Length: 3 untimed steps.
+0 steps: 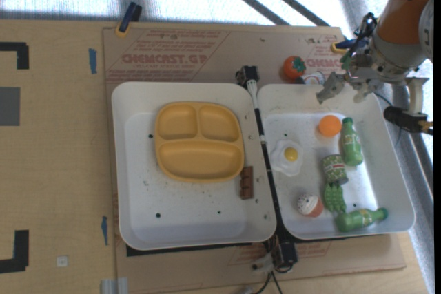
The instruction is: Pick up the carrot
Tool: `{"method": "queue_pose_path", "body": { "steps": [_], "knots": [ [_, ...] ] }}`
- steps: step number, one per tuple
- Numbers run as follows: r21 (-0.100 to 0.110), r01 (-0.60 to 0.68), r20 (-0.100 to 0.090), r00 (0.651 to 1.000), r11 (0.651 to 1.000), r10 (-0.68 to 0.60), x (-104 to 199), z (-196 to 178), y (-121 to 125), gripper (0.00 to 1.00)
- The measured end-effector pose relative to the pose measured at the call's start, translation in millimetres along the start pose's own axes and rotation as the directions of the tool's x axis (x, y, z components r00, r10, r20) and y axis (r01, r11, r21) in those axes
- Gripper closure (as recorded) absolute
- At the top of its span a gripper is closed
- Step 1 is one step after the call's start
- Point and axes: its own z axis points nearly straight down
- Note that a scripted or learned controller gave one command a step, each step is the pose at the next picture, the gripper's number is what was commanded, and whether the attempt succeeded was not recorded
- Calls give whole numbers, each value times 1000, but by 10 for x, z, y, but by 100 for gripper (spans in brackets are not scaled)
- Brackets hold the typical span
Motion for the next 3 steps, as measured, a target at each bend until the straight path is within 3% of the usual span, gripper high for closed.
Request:
{"method": "queue_pose_path", "body": {
  "steps": [1,2,3],
  "knots": [
    [4,-232,-1,973,973,232,301,891,-547,0],
    [4,21,-21,1000,1000,-21,-232,1018,-185,0],
    [-7,19,-4,1000,1000,-19,-299,906,-177,100]
  ]
}}
